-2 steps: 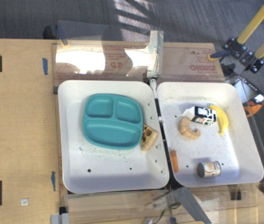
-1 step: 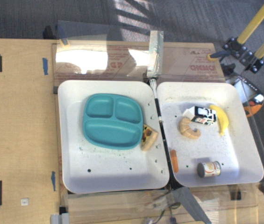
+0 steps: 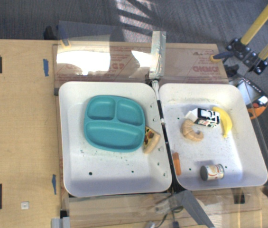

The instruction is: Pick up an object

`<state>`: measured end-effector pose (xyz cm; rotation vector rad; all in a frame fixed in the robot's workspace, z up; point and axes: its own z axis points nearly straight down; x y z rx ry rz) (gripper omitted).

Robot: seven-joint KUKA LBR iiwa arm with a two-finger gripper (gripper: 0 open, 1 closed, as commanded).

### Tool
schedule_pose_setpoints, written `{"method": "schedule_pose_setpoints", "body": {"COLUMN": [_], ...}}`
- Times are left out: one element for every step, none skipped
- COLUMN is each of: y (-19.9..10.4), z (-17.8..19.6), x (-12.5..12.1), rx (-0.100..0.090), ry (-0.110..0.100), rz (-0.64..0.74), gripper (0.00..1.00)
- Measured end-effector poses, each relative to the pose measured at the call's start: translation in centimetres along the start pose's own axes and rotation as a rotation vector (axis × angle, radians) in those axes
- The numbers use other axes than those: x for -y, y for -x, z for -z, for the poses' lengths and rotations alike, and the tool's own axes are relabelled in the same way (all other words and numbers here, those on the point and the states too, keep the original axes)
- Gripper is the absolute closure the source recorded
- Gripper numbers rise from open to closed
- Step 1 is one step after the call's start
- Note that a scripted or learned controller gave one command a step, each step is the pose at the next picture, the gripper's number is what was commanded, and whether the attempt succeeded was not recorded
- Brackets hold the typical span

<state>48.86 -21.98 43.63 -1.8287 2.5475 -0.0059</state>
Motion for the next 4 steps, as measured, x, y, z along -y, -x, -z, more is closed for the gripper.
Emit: {"method": "schedule_pose_setpoints", "body": {"y": [-0.5, 4.4, 6.8, 5.4], "z": [0.0, 0.0, -0.1, -0.2], "x": [-0.7, -1.9, -3.1, -0.9], "rx": [0.001, 0.003, 0.004, 0.006], "ry": [0.003, 0.005, 0.004, 0.003], "rz": [0.361, 0.788, 1.299, 1.601], "gripper": [1.00, 1.00, 1.00, 1.00]}}
